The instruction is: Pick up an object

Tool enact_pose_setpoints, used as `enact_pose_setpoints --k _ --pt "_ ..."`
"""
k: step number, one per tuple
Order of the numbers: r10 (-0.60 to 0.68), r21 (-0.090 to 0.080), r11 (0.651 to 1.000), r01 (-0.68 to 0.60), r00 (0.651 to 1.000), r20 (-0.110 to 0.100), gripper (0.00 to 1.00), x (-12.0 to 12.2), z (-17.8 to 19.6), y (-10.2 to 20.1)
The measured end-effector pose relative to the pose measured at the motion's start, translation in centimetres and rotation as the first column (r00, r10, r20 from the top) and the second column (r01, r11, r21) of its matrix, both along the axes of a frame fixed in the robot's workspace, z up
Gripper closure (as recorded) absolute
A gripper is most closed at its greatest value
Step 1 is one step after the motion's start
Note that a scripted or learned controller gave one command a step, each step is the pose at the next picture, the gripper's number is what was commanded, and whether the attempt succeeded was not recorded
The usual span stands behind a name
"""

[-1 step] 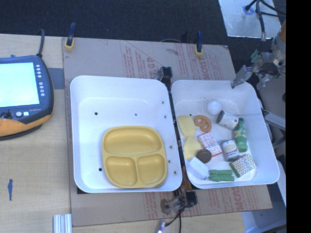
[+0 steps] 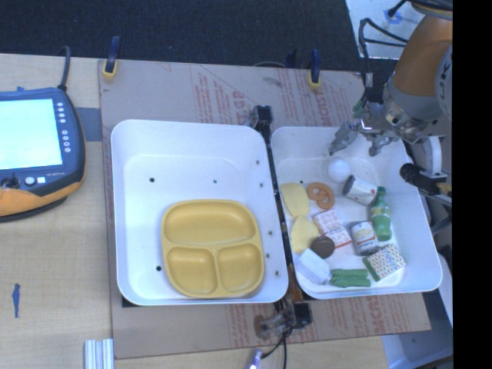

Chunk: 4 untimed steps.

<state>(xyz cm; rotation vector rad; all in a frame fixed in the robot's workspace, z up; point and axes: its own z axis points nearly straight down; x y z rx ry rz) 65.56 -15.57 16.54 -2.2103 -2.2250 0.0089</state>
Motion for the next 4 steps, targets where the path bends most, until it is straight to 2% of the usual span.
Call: enact_pose_setpoints --k 1,2,3,4 --pt "-0.001 0.0 1.0 0.001 1.0 0.002 0.0 -11.6 -7.5 5.4" --pt "0.0 0.0 1.0 0.0 1.0 0.002 0.0 -9.3 -7.4 4.5" --pt "0.0 0.0 1.0 0.0 1.0 0.002 0.0 -5.0 -7.4 6.3" --pt "0.002 -0.001 1.0 -0.002 1.0 -0.002 1.0 -5.0 -6.5 6.2"
